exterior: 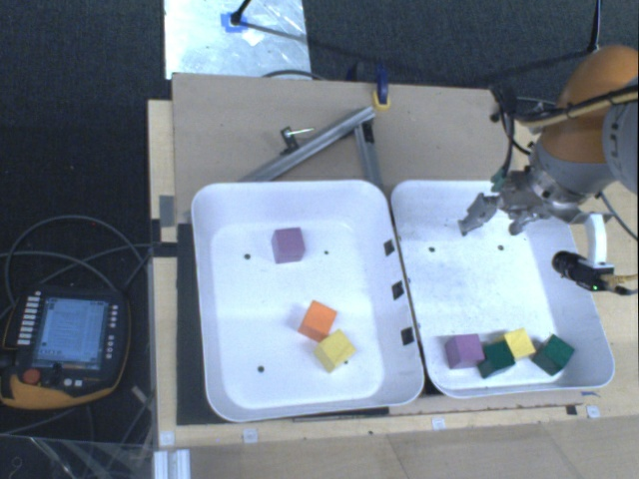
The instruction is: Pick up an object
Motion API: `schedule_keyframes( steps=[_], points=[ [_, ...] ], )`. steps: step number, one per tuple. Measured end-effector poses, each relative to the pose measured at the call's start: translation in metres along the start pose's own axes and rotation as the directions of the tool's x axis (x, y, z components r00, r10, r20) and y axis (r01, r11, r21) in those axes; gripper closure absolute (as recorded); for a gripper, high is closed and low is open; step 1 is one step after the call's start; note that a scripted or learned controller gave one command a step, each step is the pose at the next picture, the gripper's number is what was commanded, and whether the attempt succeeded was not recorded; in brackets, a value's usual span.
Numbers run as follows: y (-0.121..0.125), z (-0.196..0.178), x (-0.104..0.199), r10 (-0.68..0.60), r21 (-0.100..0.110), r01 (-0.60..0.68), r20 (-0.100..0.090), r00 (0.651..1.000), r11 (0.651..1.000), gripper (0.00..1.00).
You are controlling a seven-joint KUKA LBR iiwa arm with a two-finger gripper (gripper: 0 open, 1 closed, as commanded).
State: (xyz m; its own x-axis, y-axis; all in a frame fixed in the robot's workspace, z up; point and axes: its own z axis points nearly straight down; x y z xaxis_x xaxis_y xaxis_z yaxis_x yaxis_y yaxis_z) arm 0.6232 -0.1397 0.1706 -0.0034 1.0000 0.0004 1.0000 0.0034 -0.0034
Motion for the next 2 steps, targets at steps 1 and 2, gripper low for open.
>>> schedule_keyframes(
  steps=[1, 2],
  points=[
    [-0.01, 0.05, -0.002, 0.001, 0.0, -0.001, 0.0, 1.0, 1.0, 0.0],
    [-0.01, 0.082, -0.002, 0.0, -0.002, 0.0, 0.001, 1.0, 1.0, 0.0]
  ],
)
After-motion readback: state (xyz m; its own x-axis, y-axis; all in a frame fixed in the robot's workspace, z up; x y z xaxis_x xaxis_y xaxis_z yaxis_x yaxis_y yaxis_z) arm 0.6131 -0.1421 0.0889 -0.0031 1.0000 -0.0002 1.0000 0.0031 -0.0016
